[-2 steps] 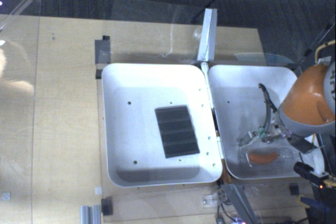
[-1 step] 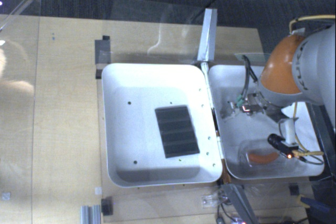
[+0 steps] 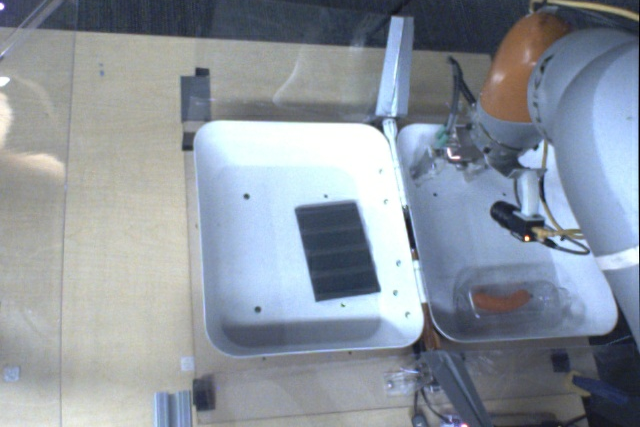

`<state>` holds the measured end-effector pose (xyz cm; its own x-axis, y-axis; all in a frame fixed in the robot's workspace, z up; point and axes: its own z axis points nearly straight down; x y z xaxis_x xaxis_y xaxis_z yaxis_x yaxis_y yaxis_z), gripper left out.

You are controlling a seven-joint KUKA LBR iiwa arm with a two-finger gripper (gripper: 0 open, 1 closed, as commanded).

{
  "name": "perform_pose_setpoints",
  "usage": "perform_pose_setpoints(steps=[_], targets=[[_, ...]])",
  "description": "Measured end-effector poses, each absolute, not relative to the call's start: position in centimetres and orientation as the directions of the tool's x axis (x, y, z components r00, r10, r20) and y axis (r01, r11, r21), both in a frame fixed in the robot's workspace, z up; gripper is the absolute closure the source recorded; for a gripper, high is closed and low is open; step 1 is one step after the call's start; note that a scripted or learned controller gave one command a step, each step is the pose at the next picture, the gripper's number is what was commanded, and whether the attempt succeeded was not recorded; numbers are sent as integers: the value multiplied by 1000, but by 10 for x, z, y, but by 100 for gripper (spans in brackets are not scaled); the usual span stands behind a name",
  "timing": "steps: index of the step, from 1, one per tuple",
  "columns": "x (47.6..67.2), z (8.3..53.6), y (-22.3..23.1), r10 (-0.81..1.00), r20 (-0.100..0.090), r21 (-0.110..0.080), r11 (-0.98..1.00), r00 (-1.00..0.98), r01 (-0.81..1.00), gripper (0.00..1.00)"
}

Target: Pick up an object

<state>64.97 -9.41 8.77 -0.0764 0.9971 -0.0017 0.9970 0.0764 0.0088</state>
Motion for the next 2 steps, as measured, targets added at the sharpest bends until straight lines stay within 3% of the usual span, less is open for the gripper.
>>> perform_pose_setpoints(steps=[1,2], targets=[[589,171,-135,1000,-1,7,0,0,1000,0],[545,225,-122,997,-1,6,-78,78,997,0]])
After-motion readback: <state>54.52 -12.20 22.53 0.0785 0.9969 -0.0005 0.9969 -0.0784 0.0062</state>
